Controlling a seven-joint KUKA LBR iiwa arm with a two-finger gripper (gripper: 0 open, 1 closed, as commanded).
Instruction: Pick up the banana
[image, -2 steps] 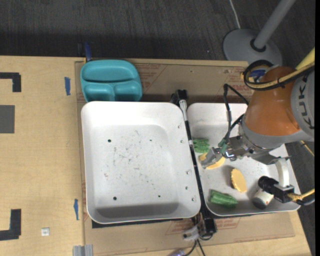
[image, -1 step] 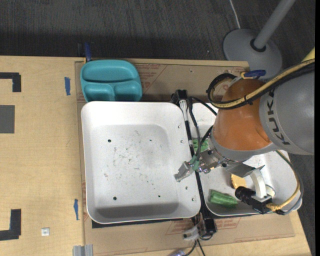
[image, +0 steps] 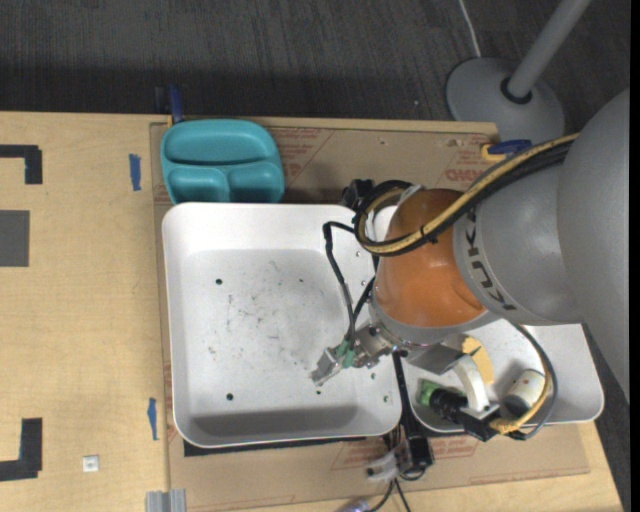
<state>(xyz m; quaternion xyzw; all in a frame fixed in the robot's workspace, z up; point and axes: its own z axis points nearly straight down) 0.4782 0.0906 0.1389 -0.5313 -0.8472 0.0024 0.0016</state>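
We see the claw (image: 335, 362) low over the left bin (image: 200, 300), near its wall beside the right bin (image: 585, 395); we cannot tell whether it is released or clenched. A yellow sliver we take for the banana (image: 472, 353) peeks from under the arm in the right bin. We judge it light, soft and easily bruised, so we would grip gently across its middle.
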